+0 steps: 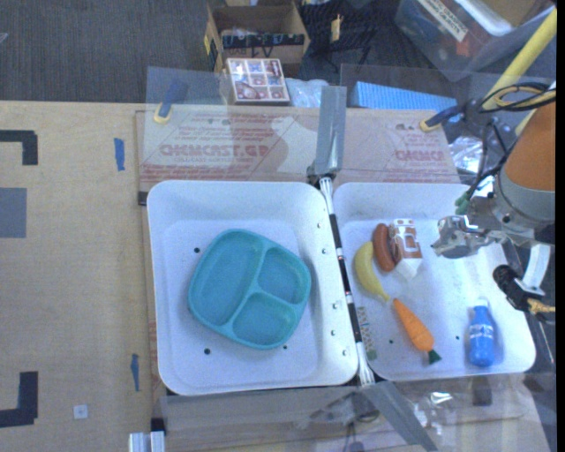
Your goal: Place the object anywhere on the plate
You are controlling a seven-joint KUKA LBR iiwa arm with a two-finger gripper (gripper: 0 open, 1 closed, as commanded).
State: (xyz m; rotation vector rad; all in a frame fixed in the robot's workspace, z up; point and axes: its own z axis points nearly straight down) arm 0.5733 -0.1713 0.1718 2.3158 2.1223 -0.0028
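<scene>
The metal claw is hovering over the right white bin; its opening is unclear, and the teal divided plastic plate is sitting bare.

Two shallow white bins side by side on tabletop: left bin, right bin. Clear acrylic sheets with red lettering lying behind bins; blue tape strips stuck on wood. Beyond far edge: open cardboard box, patterned card just in front of it.
</scene>
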